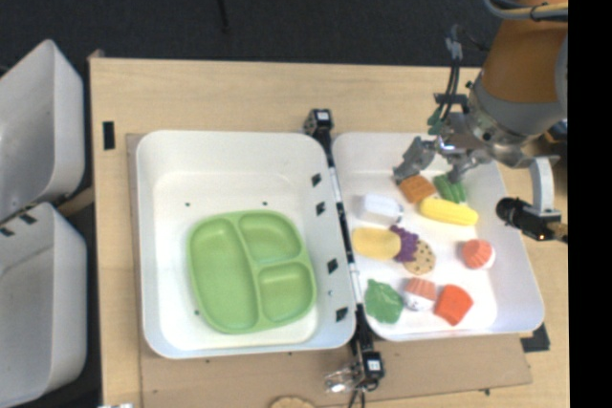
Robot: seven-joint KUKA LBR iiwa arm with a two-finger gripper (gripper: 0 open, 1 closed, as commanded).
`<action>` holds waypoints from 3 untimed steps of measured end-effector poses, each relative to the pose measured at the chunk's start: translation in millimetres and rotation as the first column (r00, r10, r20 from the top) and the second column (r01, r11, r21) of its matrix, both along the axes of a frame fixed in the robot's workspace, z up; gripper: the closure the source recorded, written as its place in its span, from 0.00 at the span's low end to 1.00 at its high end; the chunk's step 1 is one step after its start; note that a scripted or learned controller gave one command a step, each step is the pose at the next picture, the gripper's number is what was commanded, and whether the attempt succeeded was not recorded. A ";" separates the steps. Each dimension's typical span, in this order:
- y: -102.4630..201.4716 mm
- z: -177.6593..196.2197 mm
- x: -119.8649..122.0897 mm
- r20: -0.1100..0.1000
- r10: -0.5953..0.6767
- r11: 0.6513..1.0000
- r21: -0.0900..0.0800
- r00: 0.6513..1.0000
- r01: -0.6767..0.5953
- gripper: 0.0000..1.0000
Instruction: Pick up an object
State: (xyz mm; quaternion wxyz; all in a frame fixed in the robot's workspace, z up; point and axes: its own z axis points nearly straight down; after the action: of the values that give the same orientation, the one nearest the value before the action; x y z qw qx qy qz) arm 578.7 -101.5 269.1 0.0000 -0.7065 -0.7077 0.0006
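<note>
A pale wooden bench point(115, 205) fills the centre of the frame against a dark floor, with two white moulded shapes point(33, 196) at the left edge. Two shallow white bins sit side by side: the left bin point(153, 167) holds one green three-compartment tray point(251, 270); the right bin point(512, 287) holds about ten small toy foods. Counted there: one orange block point(416, 188), one yellow piece point(448, 211), one dark green piece point(449, 187), one white piece point(378, 205), one yellow oval point(375, 244), one purple cluster point(406, 244), one cookie point(422, 257), one green leafy piece point(383, 301), two red-orange pieces point(475, 253). The gripper point(443, 156), at upper right, hangs over the orange block with its jaws spread wide and nothing between them.
</note>
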 end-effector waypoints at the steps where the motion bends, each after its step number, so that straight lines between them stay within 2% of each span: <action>1: 5.7 -49.1 -6.4 -0.005 -0.003 1.000 0.000 1.000 0.003 0.00; 2: -3.4 -97.0 -9.8 -0.005 -0.003 1.000 0.000 1.000 0.003 0.00; 3: -1.6 -161.7 -10.7 -0.006 -0.004 1.000 0.001 1.000 0.004 0.00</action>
State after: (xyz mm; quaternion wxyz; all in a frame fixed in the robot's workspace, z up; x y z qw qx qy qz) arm 568.0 -103.1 107.4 0.0024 -0.7079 -0.7064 0.0026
